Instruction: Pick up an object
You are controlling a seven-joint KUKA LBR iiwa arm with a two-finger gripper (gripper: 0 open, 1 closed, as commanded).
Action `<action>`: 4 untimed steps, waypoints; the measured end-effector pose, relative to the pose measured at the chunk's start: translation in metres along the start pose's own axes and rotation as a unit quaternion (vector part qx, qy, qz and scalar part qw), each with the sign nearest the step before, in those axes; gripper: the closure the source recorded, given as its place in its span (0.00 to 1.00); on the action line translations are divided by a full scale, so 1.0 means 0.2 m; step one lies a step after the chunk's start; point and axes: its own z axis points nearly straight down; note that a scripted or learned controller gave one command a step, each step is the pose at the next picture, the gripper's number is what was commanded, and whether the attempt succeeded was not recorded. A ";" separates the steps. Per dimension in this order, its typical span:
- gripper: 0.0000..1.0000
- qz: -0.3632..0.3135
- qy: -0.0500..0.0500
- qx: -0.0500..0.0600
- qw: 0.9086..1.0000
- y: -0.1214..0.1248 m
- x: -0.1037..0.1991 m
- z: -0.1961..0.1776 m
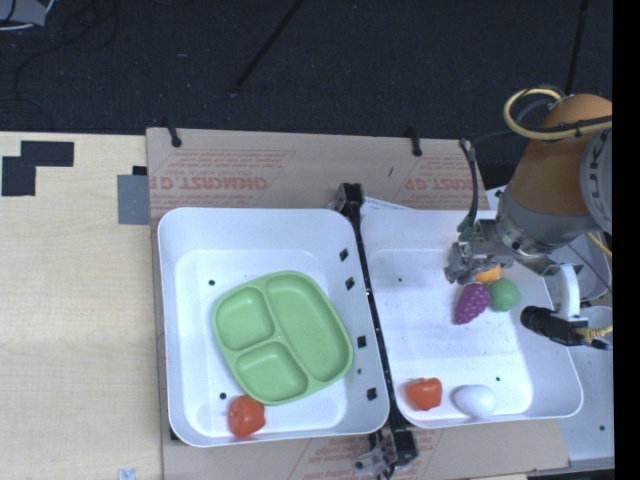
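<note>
Lowest in the frame, along the bottom edge of the right bin [560,408], sit 2 small things side by side: a red tomato-like piece [425,393] and, just right of it, a white egg-shaped piece [475,400]. Across the black divider, near the bottom edge of the left bin [185,268], lies another red-orange piece [246,416], just below the lower left corner of a green tray [282,336]. That tray is divided into 3 compartments, lies tilted in the middle of the left bin, and nothing rests in any compartment.

Higher in the right bin, right of centre, a purple grape bunch [471,303] lies on the bin floor, with a green ball-like piece [505,294] just beside it on the right. A small orange piece [489,271] shows directly above the grapes, right at the tip of the gripper [475,268].

From the right edge of the frame the grey arm with its orange band [560,163] reaches down over this cluster. Whether the pincer is wide, narrow or closed on anything cannot be told from this slant. Both bins rest on a cardboard sheet [280,173] on the pale bench [70,308].
</note>
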 end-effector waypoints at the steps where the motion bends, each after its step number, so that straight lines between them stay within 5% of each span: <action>1: 1.00 0.000 0.000 0.001 1.000 -0.05 0.00 -0.26; 2: 1.00 0.000 0.000 -0.001 1.000 -0.05 0.00 -0.53; 4: 1.00 0.000 0.000 0.002 1.000 0.12 0.44 -0.46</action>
